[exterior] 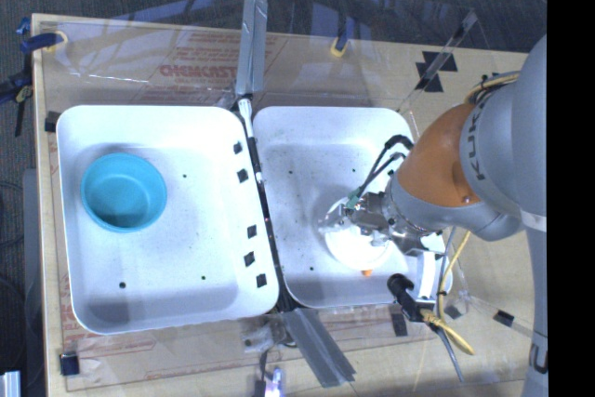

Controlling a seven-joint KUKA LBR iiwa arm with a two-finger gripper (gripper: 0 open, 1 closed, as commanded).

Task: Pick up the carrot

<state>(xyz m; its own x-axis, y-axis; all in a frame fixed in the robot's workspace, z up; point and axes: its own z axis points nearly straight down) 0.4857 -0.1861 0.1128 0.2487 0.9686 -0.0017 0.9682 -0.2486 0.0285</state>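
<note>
Arm (483, 172) sits nearest the lens, at the right of the frame: grey link, orange band, wrist bent down into the right bin (307, 135). Gripper (358, 217) is low in the lower right part of that bin, over a pale round patch on the floor, possibly a white object or glare; too washed out to say which. Whether the pincer is wide, narrow or holding anything cannot be told, since the wrist body and cables cover it.

Carrot (368, 272): only a small orange speck visible, lower centre-right of the frame, at the bottom edge of the pale patch, just below the gripper and near the bin's lower wall. Most of it is hidden or blurred; orientation cannot be read. Carrot and gripper look near each other but contact is not confirmed.

Left bin (195, 284) holds a blue bowl (125, 191) at its upper left, well apart from the work.

Judgement: step in hand is the approach and grasp, with no lift evident. To do it well:
- centre the gripper over the orange speck, which means shifting toward the frame's bottom;
- align the closing direction across the carrot's short axis;
- keep clear of the lower wall while descending;
- close fully before rising, then lift straight up.
</note>
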